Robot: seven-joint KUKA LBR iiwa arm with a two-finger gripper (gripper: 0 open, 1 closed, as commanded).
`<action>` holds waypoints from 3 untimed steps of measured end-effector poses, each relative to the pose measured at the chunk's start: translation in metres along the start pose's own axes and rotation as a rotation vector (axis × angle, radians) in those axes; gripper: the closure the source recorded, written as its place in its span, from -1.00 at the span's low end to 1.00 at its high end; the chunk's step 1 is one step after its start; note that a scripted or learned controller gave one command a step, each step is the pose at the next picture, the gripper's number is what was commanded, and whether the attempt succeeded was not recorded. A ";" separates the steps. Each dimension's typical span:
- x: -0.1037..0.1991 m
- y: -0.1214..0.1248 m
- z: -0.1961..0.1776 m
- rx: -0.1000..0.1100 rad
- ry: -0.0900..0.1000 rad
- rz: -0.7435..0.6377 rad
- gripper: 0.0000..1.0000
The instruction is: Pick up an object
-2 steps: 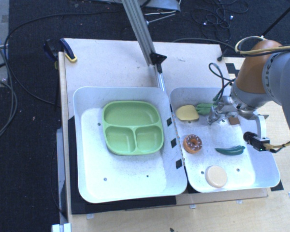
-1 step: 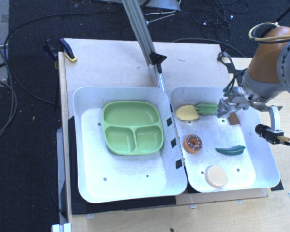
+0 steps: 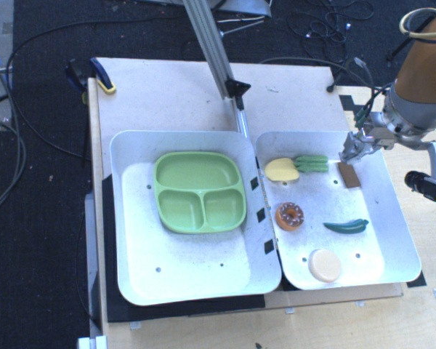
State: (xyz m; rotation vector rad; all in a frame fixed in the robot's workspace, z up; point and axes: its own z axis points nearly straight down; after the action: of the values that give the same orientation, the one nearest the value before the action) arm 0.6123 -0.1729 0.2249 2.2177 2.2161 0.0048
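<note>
Approach step — gripper (image 3: 354, 151) poised just above brown block (image 3: 349, 174) in right bin (image 3: 396, 217); jaw state impossible to tell. Next, probably: descend squarely, clamp.

Open floor mid right bin (image 3: 392, 217) between donut (image 3: 289, 215) and green pepper (image 3: 346, 225).

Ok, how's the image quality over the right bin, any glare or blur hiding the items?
Camera view: lighting is even and soft, with no harsh glare on the right white bin; the sprinkled brown doughnut and teal pepper-shaped toy read clearly; the grey two-finger gripper looks slightly soft, its fingertips hard to resolve.
</note>
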 end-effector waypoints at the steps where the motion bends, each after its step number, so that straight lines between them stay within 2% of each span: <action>1: 0.000 0.001 -0.043 0.001 0.001 -0.003 1.00; 2: 0.045 -0.002 -0.045 0.007 0.004 -0.007 1.00; 3: 0.100 -0.010 -0.028 0.009 0.004 -0.008 1.00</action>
State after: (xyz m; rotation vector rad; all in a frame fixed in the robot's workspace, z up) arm 0.6024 -0.0729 0.2528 2.2147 2.2316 -0.0001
